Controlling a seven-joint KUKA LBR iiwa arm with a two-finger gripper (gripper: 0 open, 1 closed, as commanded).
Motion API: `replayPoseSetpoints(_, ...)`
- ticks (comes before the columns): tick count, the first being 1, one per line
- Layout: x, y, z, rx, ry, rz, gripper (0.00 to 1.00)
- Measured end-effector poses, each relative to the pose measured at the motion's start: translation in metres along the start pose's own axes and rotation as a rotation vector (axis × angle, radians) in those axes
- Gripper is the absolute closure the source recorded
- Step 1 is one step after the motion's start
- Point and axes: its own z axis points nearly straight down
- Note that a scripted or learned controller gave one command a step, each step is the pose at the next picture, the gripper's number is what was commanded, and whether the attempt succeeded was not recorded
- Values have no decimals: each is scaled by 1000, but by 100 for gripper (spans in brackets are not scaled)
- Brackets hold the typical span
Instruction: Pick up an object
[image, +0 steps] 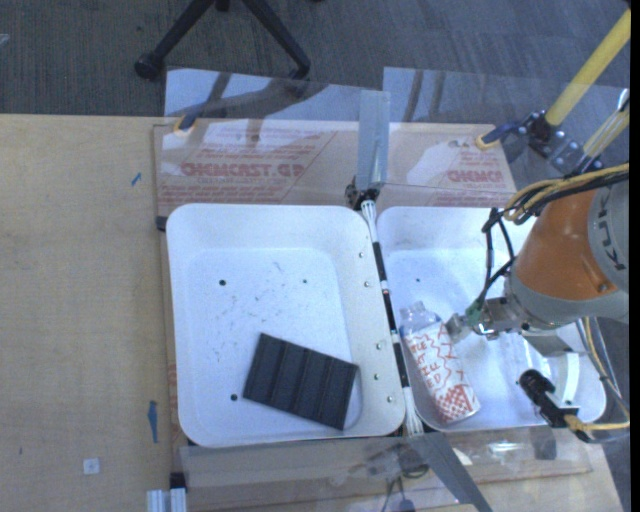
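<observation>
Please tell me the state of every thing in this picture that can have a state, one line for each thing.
Black ribbed block: lying flat and at a slant in the left bin, near its front edge.
Red-and-white paper carton: lying on its side in the right bin, by the left wall.
Tool: low over the right bin, just beside the carton's upper end; no thing seen between its fingers.
</observation>
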Motion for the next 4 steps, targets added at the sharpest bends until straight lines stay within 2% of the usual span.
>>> replayPoseSetpoints(1, 13, -14, -31, 14, 15, 32, 0)
replayPoseSetpoints(2, 8, 16, 15, 12, 21, -158, 0)
replayPoseSetpoints(3, 7, 18, 3, 4, 18, -156, 100)
replayPoseSetpoints(4, -7, 18, -1, -5, -4, -142, 0)
